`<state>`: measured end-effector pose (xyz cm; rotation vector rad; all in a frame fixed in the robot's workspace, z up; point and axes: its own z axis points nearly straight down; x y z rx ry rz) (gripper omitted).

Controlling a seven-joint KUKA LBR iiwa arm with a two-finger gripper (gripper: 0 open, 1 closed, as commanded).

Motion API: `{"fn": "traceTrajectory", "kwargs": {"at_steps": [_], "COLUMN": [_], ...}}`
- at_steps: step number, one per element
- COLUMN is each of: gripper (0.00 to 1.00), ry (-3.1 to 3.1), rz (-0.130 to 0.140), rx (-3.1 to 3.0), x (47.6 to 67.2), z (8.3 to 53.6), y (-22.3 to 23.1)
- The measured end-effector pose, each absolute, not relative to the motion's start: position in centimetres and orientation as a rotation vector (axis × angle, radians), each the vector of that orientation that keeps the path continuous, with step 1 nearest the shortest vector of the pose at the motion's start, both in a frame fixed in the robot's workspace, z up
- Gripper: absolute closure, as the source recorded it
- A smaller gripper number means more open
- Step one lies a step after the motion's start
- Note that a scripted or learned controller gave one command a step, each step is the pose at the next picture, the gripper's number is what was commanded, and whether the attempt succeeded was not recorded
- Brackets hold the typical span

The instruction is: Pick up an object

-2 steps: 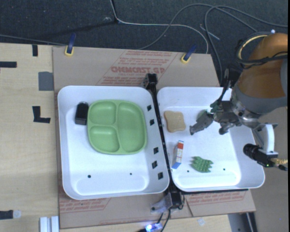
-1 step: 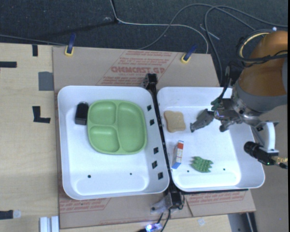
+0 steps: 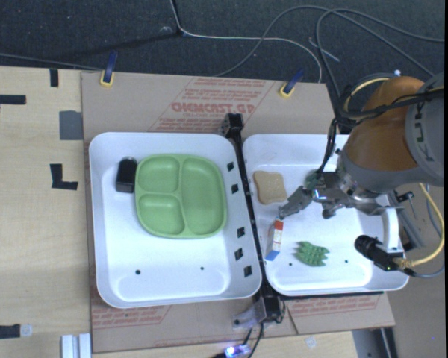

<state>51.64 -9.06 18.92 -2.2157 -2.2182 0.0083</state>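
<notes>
Left bin (image 3: 104,222): black block (image 3: 126,174) touching green divided plate (image 3: 181,195); front floor open. Right bin (image 3: 284,280): tan piece (image 3: 269,186), marker (image 3: 275,239), green leafy piece (image 3: 310,253). Gripper (image 3: 308,198) above, fingers apart, holding nothing.

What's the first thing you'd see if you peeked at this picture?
The big green divided plate in the left bin jumps out first, with a small black block touching its left edge. Next comes the grey and orange robot arm reaching over the right bin, where a tan sponge, a small green leafy toy and a red, white and blue stick lie.
</notes>
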Motion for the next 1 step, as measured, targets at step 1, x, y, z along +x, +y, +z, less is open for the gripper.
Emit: {"fn": "traceTrajectory", "kwargs": {"at_steps": [1], "gripper": [0.0], "ry": [-2.219], "rz": [0.007], "rx": [-2.218], "x": [52.37], "z": [13.11], "y": [-9.43]}}
